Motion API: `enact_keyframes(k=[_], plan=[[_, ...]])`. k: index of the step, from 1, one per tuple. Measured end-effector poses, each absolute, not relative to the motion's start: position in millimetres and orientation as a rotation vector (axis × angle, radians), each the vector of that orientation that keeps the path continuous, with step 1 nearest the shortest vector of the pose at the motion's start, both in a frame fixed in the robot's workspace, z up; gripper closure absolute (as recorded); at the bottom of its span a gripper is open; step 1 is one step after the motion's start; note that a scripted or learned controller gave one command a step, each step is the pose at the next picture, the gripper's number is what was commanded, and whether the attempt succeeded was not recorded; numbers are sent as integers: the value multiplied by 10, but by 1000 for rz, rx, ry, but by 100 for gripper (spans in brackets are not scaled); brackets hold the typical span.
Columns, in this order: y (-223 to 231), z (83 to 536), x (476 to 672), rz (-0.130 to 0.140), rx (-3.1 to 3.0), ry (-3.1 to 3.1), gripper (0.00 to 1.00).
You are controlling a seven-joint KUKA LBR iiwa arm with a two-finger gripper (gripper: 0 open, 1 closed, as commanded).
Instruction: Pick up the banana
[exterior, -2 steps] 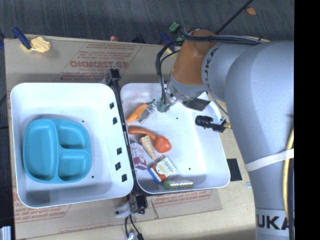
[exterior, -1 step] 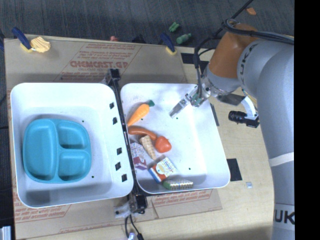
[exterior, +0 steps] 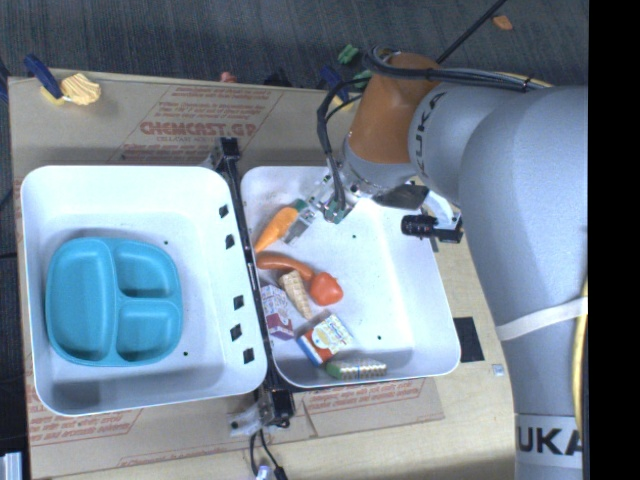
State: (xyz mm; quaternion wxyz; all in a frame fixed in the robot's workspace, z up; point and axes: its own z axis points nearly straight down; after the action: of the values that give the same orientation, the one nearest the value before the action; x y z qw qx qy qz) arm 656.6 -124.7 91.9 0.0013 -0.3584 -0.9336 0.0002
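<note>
Gripper: gripper (exterior: 322, 211) sits just right of frame centre in the right bin (exterior: 420, 298), tips low beside an orange carrot-shaped toy (exterior: 277, 227), apparently reaching; whether it is spread or pinching, cannot tell.
Banana: no item is clearly the banana; a pale ridged piece (exterior: 296, 294) below the gripper is only a guess.
Clutter: toys lie along the bin's left side.
Far left: blue divided tray (exterior: 114, 301) in the left bin (exterior: 60, 193).

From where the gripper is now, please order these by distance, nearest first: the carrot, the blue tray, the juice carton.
Measured from the gripper:
1. Carrot, just left of it in the right bin.
2. Juice carton, near that bin's front edge.
3. Blue tray, in the left bin.
</note>
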Motion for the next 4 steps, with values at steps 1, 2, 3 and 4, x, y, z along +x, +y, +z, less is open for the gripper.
enact_keyframes(k=[1, 2, 3, 4], plan=[[-939, 920, 6365, 1, -295, -3126, 0], [-936, 1026, 6373, 2, -291, -3127, 100], [-940, 1026, 6372, 3, -292, -3127, 0], [-935, 1133, 6381, 4, -289, -3129, 100]])
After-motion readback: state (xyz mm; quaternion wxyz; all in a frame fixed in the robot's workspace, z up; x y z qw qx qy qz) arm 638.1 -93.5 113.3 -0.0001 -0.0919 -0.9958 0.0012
